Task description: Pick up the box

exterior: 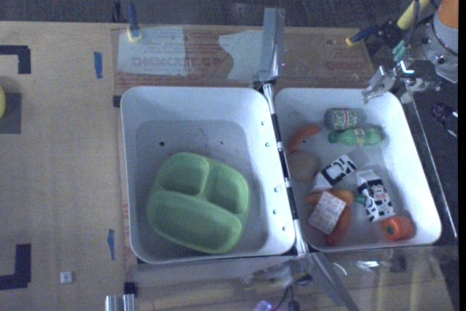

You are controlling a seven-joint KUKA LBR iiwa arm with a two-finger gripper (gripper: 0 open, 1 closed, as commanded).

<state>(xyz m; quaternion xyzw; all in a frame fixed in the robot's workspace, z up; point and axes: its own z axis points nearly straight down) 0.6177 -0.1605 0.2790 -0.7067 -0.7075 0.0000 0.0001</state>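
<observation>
While by bin (427, 180), jaws apart, empty.

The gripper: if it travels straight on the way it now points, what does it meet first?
Probably the right bin's far-right rim: the gripper hangs just over that corner, pointing down-left. Height is unclear.

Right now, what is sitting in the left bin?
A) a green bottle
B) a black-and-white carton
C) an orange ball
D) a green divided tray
D: the green divided tray lies alone in the left bin, while the green bottle, the black-and-white cartons and the orange items lie in the right bin.
</observation>
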